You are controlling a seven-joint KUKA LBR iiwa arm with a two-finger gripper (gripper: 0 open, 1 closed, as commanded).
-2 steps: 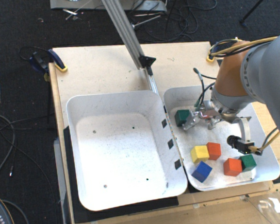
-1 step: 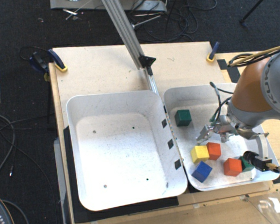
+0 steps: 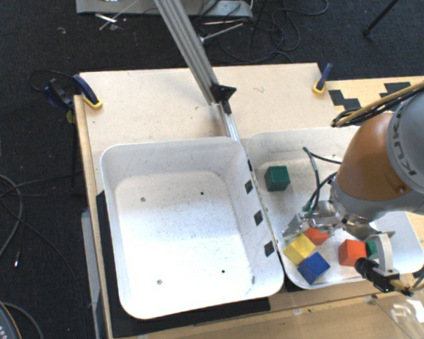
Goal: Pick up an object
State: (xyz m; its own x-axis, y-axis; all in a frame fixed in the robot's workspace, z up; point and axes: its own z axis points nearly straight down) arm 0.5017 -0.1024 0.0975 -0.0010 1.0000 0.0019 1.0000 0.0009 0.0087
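My gripper (image 3: 309, 224) is low in the right bin (image 3: 408, 258), under the arm's orange band. Right at its tip lies a small red-orange block (image 3: 318, 235); I cannot tell whether it is touching or held. A yellow block (image 3: 300, 249) and a blue block (image 3: 314, 267) lie just in front of it, by the bin's front-left corner. An orange block (image 3: 351, 252) sits to the right, with a small green piece (image 3: 371, 247) beside it. A dark green cube (image 3: 277, 178) rests alone farther back in the same bin.
The left bin (image 3: 124, 173) is beside the right one, and their walls meet along a ridge (image 3: 256, 205). A slanted metal pole (image 3: 190, 45) rises from the bench behind the bins. Cables hang near the wrist.
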